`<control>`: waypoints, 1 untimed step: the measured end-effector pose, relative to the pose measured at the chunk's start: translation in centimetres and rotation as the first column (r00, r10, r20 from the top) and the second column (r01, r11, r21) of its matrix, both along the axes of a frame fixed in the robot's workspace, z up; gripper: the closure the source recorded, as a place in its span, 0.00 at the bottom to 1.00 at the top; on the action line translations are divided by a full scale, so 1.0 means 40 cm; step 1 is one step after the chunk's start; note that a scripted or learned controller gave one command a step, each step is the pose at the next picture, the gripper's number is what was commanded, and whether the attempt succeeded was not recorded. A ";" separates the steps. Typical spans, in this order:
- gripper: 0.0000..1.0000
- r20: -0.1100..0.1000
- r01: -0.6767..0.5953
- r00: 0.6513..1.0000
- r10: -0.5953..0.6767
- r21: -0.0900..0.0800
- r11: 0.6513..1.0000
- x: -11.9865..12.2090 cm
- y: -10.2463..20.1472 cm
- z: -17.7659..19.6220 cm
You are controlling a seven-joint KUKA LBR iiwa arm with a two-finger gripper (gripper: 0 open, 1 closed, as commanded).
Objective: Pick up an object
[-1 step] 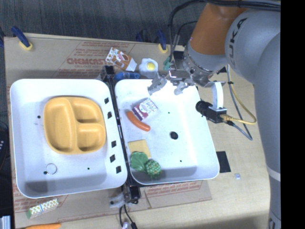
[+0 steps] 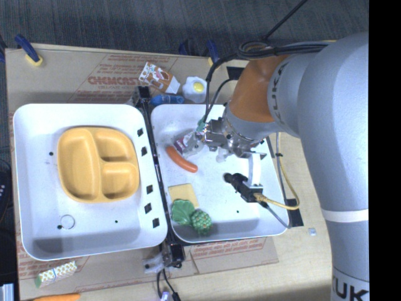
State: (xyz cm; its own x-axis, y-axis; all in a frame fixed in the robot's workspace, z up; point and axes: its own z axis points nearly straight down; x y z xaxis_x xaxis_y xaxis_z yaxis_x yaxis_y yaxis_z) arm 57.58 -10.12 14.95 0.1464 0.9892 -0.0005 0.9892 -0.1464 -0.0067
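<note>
**Arm low over the right bin, gripper beside the hot dog**

The gripper (image 2: 200, 137) sits low inside the right bin (image 2: 269, 221), under the grey arm (image 2: 313, 86) with its orange band (image 2: 254, 96). Whether it is open or closed cannot be told from this angle, and nothing is visibly caught in it. Just beside it to the lower left lies a hot dog (image 2: 182, 158). Nearer the front of that bin lie a yellow cheese slice (image 2: 182, 194) and a green leafy toy (image 2: 192, 216), touching each other. In the left bin (image 2: 31, 231) rests a yellow divided tray (image 2: 98, 162).
</note>
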 end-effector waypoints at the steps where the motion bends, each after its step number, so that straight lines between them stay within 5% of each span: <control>1: 0.00 0.002 -0.128 0.992 0.128 0.001 0.992 0.013 0.010 -0.146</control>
